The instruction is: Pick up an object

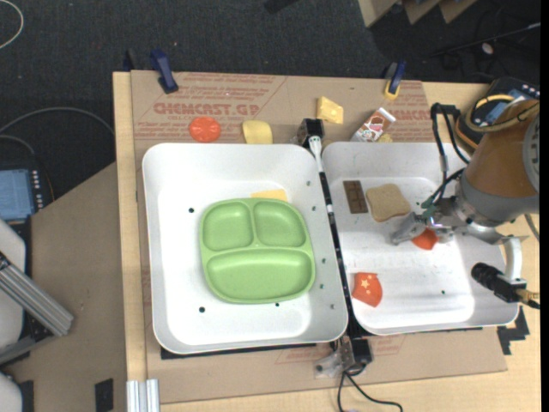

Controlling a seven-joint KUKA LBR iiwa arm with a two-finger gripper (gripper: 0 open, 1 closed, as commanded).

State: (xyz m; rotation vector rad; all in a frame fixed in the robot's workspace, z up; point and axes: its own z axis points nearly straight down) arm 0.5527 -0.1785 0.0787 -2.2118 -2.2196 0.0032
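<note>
In the right bin [403, 312] my gripper [413, 229] reaches in from the right and hangs low over the bin's middle. A small red-orange object [425, 240] lies directly at its tip, touching or partly under it. A tan slice of bread [388, 201] rests just behind the gripper, with a dark brown bar [352, 196] to its left. A red strawberry-like piece [367, 288] sits near the bin's front left.
The left bin [171, 187] holds a green divided plate [256, 250] with a pale yellow piece [270, 195] behind it. On the board behind the bins lie an orange item [204, 129], two yellow pieces [256, 131] [330, 109] and a red-white packet [374, 127]. Two blue clamps [163, 71] [394, 77] grip the back edge.
</note>
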